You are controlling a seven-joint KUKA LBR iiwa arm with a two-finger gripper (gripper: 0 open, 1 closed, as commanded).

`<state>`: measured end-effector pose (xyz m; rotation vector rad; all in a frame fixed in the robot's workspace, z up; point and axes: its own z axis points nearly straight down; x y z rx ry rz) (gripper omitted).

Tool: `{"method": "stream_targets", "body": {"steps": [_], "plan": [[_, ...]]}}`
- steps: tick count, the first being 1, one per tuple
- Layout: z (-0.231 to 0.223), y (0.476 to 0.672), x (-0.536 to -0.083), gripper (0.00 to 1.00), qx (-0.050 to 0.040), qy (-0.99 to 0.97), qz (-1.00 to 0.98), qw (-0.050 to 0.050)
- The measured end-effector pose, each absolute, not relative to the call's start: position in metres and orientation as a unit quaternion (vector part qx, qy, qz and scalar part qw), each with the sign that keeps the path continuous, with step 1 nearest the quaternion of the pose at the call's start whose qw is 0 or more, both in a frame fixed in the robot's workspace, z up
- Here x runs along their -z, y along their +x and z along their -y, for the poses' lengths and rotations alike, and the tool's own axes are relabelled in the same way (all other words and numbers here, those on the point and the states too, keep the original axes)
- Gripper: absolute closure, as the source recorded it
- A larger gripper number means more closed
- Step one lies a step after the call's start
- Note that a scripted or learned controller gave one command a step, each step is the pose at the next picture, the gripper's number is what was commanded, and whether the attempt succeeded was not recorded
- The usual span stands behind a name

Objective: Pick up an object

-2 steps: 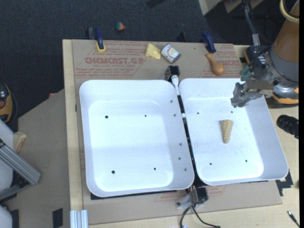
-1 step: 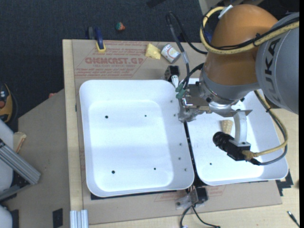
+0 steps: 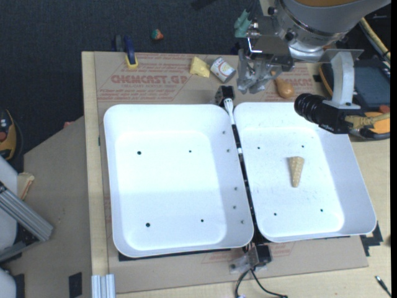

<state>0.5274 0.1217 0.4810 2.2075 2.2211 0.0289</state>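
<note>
At the far left edge, pale metal framing point(image 3: 25, 219) and a dark round thing point(image 3: 5, 135) stand on the dark blue-grey carpet floor point(image 3: 56, 17) that surrounds the table. A small orange-and-green scrap point(image 3: 157, 35) lies on that carpet beyond the table's back edge. The table point(image 3: 93, 166) is topped by a tan cardboard sheet printed with red lettering point(image 3: 149, 77), held at the back by a blue-and-yellow clamp point(image 3: 130, 53).

The left shallow white plastic bin point(image 3: 118, 135) sits on this sheet, its floor marked by four small dark dots. Behind it, on the cardboard, lie a yellow wedge-shaped block point(image 3: 200, 67) and a small white-and-brown box point(image 3: 222, 69). A black hinge strip point(image 3: 238, 160) runs between the bins, which touch along it.

The right shallow white plastic bin point(image 3: 353, 185) holds the tan ribbed cone-shaped object point(image 3: 296, 169), lying near its middle with the point toward the front. The metal claw point(image 3: 255, 82) hangs over the cardboard behind this bin, well apart from the cone; whether it is released or clenched I cannot tell. A brown rounded object point(image 3: 285, 88) lies just beside it. A black cylindrical fixture point(image 3: 319, 112) overlaps the bin's back right corner.
</note>
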Motion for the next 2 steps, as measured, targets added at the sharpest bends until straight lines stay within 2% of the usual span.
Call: {"method": "stream_targets", "body": {"steps": [1, 2], "plan": [[-0.199, 0.548, -0.376, 1.00, 0.0041, 0.704, -0.710, -0.003], [-0.226, 0.525, -0.284, 1.00, 0.0055, 0.706, -0.708, -0.003]]}}
